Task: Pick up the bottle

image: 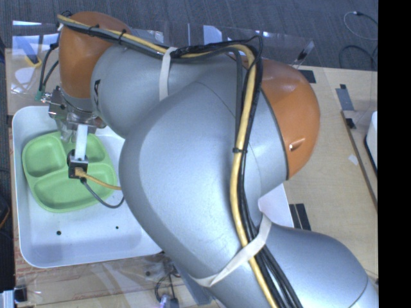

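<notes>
My gripper (67, 127) hangs over the back part of the left white bin (45, 239), right above the far edge of a green divided plate (43, 159). The wrist with its orange band (80, 50) stands directly over the gripper. The plate lies flat in the bin's left half, and its compartments look bare where I can see them. The grey arm (205, 172) crosses the middle of the view and hides the bin's right side and nearly all of the other bin.
The left bin's floor in front of the plate is bare white with two small dark spots (59, 232). The wooden bench top (340, 140) shows at the right with strips of black tape. A clear panel (282, 43) stands behind the bins.
</notes>
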{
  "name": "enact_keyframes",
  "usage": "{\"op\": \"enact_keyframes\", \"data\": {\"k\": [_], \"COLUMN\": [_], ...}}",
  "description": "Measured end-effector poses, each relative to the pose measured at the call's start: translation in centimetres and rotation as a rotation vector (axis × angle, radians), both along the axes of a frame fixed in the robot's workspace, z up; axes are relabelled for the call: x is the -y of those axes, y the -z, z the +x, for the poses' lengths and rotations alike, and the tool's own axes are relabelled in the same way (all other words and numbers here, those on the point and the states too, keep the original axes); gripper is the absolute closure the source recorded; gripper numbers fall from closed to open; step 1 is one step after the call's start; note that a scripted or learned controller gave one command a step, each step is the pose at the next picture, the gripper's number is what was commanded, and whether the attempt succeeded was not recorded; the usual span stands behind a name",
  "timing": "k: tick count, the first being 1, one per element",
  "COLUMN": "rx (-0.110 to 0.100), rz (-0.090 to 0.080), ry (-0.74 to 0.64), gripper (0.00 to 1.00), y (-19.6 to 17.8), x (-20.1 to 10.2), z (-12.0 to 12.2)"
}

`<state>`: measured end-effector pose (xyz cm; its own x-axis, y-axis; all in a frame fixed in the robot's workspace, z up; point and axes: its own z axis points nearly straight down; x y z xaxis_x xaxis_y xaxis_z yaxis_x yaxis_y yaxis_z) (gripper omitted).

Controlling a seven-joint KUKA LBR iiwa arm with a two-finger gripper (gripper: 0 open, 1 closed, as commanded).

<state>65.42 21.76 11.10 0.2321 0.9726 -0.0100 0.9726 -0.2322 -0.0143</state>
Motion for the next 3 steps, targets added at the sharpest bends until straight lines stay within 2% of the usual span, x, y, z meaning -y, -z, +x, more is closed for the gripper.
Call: {"op": "enact_keyframes", "data": {"k": [2,3], "rx": [-0.005,0.011], "rz": [0.000,0.006], "ry": [-0.015,-0.025], "gripper": [1.00,1.00], "y": [-2.0,0.2], "x": [-0.3,-0.2], "z": [-0.1,0.1]}}
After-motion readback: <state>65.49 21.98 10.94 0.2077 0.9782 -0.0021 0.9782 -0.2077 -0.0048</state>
